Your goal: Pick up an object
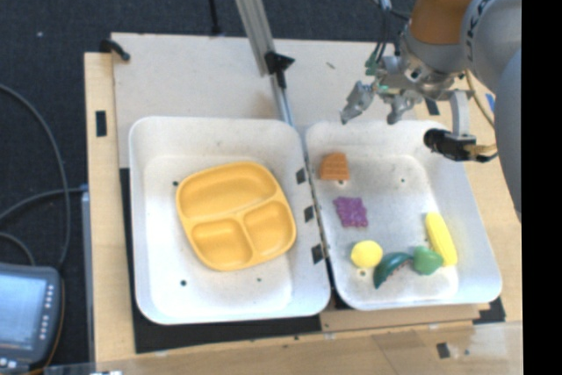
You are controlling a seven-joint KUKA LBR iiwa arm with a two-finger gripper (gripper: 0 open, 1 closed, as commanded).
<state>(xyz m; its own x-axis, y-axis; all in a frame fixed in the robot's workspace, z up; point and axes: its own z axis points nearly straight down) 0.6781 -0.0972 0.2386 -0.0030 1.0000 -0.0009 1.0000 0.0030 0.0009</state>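
Observation:
My gripper (378, 107) hangs above the far rim of the right bin (474, 206), its two fingers spread apart with nothing between them. Below it in the bin lie an orange block (333, 167) near the far left corner and a purple bunch of grapes (350, 212) toward the middle. Along the near side lie a yellow lemon (366, 255), a dark green pepper (391, 268), a lighter green piece (428, 261) and a yellow corn cob (440, 238).
The left bin (158, 277) holds a yellow divided tray (234, 213). A slanted metal post (250, 4) rises behind the two bins, close to the gripper's left.

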